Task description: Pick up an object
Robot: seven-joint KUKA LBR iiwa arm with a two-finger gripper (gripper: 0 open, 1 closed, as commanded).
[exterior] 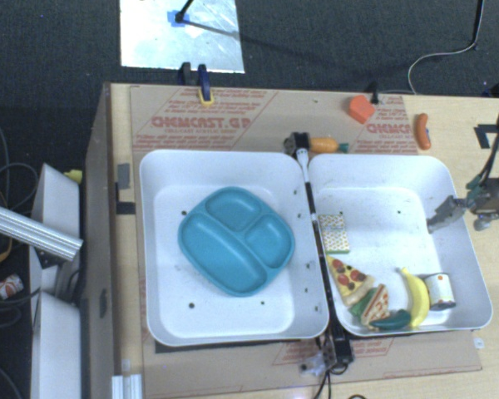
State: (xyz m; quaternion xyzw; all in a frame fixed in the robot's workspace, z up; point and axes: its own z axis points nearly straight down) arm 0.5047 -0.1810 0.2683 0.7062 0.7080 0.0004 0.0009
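Two shallow white bins are seen side by side on the bench. The left bin [162,223] holds a blue divided tray [235,239], which lies flat near the bin's middle, turned at a slant.

The right bin [374,181] holds the small objects, which are gathered along its left wall and near edge. A speckled square sponge [334,233] lies against the divider between the bins. Just nearer than it, a toy pizza slice [351,278] is seen, and beside that a toy sandwich wedge [375,302]. A yellow banana [417,293] is curved along the near right of the bin, with a dark green piece [391,323] just beside its near end. A small white can [439,290] lies on its side, touching or almost touching the banana on its right.

The gripper [446,214] is seen at the right rim of the right bin, well apart from all of these objects, and nothing is held between its fingers. Whether the fingers are open or closed cannot be told, since they appear as a single grey shape.

On the far strip of the bench, an orange block [361,109], a toy hot dog [422,131] and a toy carrot [325,145] are laid outside the bins.
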